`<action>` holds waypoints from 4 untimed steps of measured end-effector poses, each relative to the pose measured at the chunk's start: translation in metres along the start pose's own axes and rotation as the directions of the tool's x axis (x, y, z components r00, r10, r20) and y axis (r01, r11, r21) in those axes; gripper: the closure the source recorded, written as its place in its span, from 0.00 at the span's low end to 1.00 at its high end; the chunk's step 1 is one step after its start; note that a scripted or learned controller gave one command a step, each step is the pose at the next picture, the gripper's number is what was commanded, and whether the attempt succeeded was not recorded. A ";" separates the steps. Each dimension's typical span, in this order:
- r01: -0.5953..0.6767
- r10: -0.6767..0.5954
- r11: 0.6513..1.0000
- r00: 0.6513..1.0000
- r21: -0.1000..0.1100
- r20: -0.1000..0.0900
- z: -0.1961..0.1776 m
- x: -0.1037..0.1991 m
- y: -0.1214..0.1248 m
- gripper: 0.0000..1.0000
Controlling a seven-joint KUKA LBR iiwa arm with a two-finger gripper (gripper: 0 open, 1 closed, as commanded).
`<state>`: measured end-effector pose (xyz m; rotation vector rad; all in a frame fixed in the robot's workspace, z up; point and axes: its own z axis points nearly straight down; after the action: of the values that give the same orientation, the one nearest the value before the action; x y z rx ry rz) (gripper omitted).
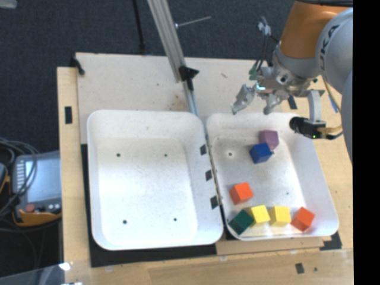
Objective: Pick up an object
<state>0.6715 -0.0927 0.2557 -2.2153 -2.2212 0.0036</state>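
Hovering above far edge of right shallow white bin (309, 159), two-finger gripper (256, 101) is spread, grasping nothing; small blue cube (260, 152) lies below, touching purple cube (269, 138), likely target.

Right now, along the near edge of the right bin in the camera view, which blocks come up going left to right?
green block → yellow block → second yellow block → orange block
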 end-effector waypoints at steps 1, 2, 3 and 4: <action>0.001 -0.001 1.000 1.000 -0.005 0.002 -0.004 0.000 0.001 0.00; -0.005 0.005 1.000 1.000 -0.001 0.005 0.043 -0.011 -0.003 0.00; -0.001 0.001 1.000 1.000 -0.001 0.005 0.094 -0.006 0.003 0.00; 0.000 0.000 1.000 1.000 -0.001 0.005 0.138 -0.002 0.000 0.00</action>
<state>0.6709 -0.0941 0.1180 -2.2183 -2.2242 0.0079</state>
